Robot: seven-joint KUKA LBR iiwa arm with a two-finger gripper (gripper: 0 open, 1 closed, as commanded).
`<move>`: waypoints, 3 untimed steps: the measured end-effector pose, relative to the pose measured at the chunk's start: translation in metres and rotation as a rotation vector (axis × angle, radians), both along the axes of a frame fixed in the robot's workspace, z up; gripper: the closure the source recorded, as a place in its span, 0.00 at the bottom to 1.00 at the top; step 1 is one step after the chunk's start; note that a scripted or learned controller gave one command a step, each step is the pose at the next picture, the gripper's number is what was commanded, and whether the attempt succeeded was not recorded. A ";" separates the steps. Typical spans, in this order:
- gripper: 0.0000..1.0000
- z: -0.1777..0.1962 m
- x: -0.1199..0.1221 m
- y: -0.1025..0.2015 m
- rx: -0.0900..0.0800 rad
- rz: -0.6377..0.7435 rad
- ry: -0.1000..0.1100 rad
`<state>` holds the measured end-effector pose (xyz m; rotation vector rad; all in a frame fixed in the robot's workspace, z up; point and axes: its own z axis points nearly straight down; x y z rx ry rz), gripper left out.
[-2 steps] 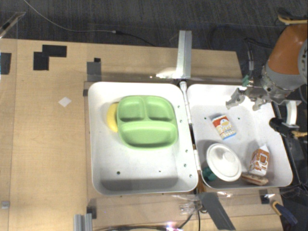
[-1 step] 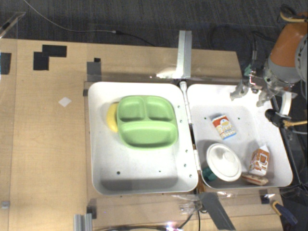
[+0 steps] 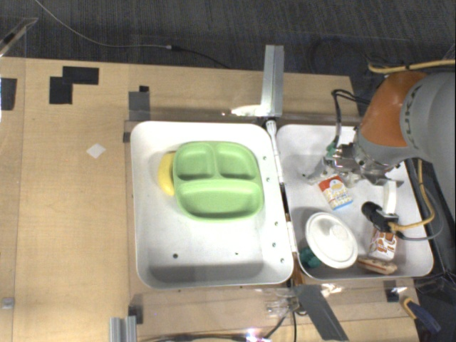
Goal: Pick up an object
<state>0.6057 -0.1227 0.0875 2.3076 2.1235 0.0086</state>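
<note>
A smooth green divided plate (image 3: 216, 179) lies in the left bin (image 3: 153, 212). The end effector (image 3: 345, 164) hovers over a small carton (image 3: 335, 192); its spread cannot be told.

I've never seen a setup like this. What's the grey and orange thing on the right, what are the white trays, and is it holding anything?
You are looking down at a slant from one fixed camera above a workbench. The grey and orange thing is a robot arm reaching in from the right; its job is to pick up an object. Its gripper, a two-finger claw, hangs over the right bin. I see nothing between its fingers, so I would not say it holds anything.

The left bin holds a green divided plate with something yellow peeking out at its left edge. The right bin holds a white round lid or bowl, a small red and white packet, another small packet and a few bits too small to name.
</note>
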 end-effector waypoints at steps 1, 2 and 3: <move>0.00 0.039 0.035 0.006 0.000 -0.088 0.002; 0.00 0.000 -0.003 -0.002 0.003 -0.340 0.001; 0.00 0.000 -0.011 0.016 0.000 -0.210 0.000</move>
